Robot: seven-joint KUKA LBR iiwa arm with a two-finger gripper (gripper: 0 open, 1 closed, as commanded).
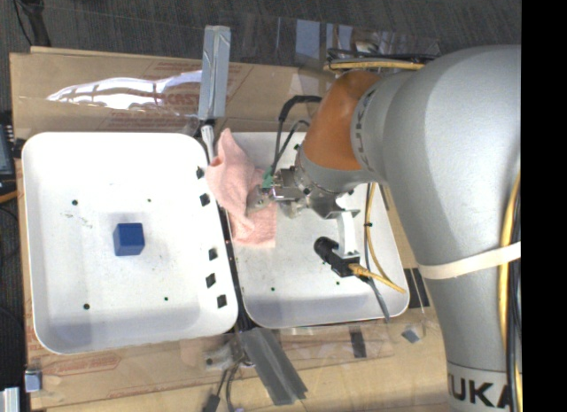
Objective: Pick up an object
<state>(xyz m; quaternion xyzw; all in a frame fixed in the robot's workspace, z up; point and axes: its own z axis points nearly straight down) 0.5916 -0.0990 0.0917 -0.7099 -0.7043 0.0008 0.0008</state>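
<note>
Left bin w/ blue cube, right bin w/ pink cloth, fingers closed on cloth edge

Two shallow white bins sit side by side on a brown cardboard sheet. The left bin has small dark dots on its floor. The right bin touches it along one edge. A grey strip stands above their junction.
</note>
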